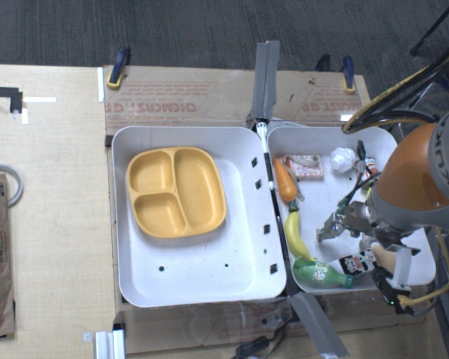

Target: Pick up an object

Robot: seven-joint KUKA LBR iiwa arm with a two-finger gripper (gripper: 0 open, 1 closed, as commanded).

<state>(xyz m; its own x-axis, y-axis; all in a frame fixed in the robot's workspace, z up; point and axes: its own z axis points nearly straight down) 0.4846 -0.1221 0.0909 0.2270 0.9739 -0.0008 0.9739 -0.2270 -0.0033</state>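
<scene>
Gripper [335, 229] low over right bin [314, 144] floor, mid-bin; fingers' spread: cannot tell. Banana [293, 234], carrot [285, 180] hug left wall; green bottle [319, 273] at front edge. Yellow divided plate [176, 191] in left bin [187, 286].

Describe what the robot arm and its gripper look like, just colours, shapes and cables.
The arm is a bulky rounded body, grey with a broad orange band above the wrist. The gripper is small, metallic grey, with thin fingers. Black and yellow cables arc across its upper side.
</scene>
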